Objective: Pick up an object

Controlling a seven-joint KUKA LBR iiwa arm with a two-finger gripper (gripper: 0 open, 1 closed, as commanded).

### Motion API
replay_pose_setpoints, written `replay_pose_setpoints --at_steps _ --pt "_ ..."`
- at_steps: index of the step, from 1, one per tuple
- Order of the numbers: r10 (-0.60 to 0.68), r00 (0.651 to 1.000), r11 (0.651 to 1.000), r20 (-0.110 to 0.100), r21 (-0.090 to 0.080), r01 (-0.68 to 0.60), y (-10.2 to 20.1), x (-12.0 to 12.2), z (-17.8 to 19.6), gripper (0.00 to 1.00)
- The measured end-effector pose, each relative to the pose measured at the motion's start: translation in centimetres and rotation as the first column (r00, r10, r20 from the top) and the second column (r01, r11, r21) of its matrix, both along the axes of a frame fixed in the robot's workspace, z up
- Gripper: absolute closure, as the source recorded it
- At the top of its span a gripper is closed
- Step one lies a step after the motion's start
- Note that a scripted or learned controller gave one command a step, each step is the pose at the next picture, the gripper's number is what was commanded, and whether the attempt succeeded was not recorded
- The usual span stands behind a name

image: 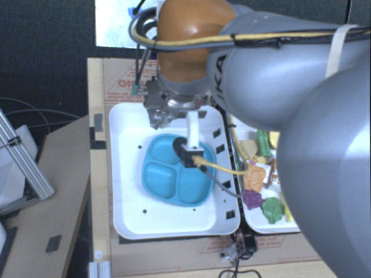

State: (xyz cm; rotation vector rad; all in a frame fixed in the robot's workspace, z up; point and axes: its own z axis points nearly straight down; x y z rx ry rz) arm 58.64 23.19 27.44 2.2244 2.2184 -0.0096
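Observation:
A blue plate (168, 181) with three compartments lies in the middle of the left white bin (127, 213). My gripper (158, 119) hangs over the bin's far part, just above the plate's far left rim. The arm's grey wrist and orange band cover it from above. I see nothing held by it. Small toys lie in the right bin (272, 227): a green piece (273, 208), a purple piece (251, 198), an orange piece (255, 178) and a green bottle shape (264, 141).
The big grey arm covers most of the right bin and the view's right side. A cardboard sheet (116, 80) lies under the bins. A brown side table (52, 201) stands to the left, with an aluminium rail (20, 155) leaning on it.

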Motion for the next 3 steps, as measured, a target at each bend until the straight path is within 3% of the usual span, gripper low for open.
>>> replay_pose_setpoints --at_steps 1,2,3 --pt "0.007 1.0 1.0 0.009 0.008 -0.007 0.3 -2.5 5.8 1.0" --pt "0.006 1.0 1.0 0.005 0.007 -0.007 -2.1 -9.4 9.4 1.0" --pt "-0.001 1.0 1.0 0.021 0.009 0.001 -7.7 -8.4 21.6 1.0"
